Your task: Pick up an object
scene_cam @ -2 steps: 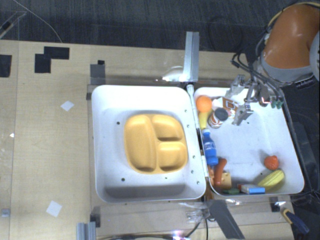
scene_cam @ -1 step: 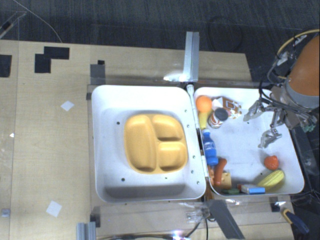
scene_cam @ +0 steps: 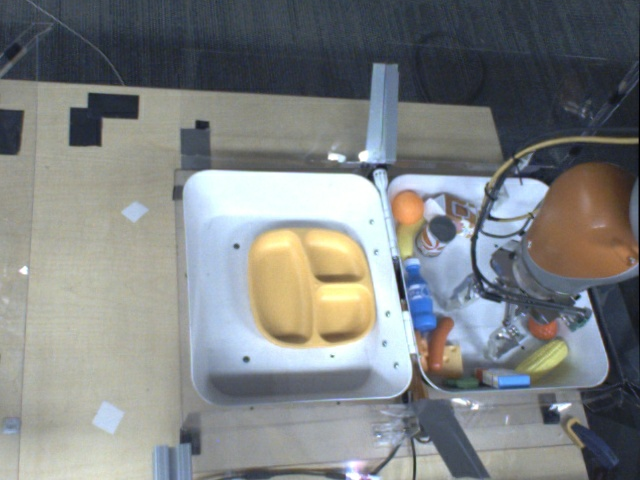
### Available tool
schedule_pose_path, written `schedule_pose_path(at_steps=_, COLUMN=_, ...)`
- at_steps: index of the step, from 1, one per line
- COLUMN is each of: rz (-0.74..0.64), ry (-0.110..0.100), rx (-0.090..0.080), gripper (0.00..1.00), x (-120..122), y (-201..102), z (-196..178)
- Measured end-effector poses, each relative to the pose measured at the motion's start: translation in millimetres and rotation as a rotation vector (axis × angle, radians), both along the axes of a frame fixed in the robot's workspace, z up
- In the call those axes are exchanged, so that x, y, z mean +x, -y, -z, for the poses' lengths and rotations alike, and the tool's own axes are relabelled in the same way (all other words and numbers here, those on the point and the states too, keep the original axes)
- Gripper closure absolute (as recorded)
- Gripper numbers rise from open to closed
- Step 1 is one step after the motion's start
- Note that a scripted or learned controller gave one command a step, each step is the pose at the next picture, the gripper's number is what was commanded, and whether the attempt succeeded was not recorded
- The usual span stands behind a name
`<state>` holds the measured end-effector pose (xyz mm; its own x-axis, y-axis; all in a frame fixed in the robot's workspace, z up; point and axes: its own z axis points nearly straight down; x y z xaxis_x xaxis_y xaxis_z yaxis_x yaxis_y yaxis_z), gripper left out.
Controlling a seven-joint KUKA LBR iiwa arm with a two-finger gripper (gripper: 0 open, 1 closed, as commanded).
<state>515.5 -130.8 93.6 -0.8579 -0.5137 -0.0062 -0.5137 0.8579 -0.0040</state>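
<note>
The arm's orange band (scene_cam: pixel 590 220) hangs over the right bin (scene_cam: pixel 470 181). Below it my gripper (scene_cam: pixel 508 336) is low in the bin's near right part. A small red object (scene_cam: pixel 546 327) lies just to its right and a yellow banana (scene_cam: pixel 543 356) just in front of it. I see nothing held. An orange ball (scene_cam: pixel 406 207), a dark-topped can (scene_cam: pixel 437 235), a blue bottle (scene_cam: pixel 419 303) and a red-orange stick (scene_cam: pixel 438 340) lie along the bin's left side. A blue-capped marker (scene_cam: pixel 508 379) rests at the front wall.
The left bin (scene_cam: pixel 215 268) holds a yellow compartment tray (scene_cam: pixel 310 286). A metal post (scene_cam: pixel 383 113) stands behind the wall between the two bins. Cables loop around the wrist (scene_cam: pixel 490 218). The wooden bench (scene_cam: pixel 90 298) stretches away to the left.
</note>
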Motion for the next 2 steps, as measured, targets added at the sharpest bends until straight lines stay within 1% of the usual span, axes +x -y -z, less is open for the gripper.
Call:
schedule_pose_path(at_steps=1, rz=0.023, ry=0.011, rx=-0.001, gripper=0.00, x=-9.8, y=34.1, z=2.7)
schedule_pose_path(at_steps=2, rz=-0.346, ry=0.022, rx=-0.002, gripper=0.00, x=-0.4, y=68.0, z=0.5)
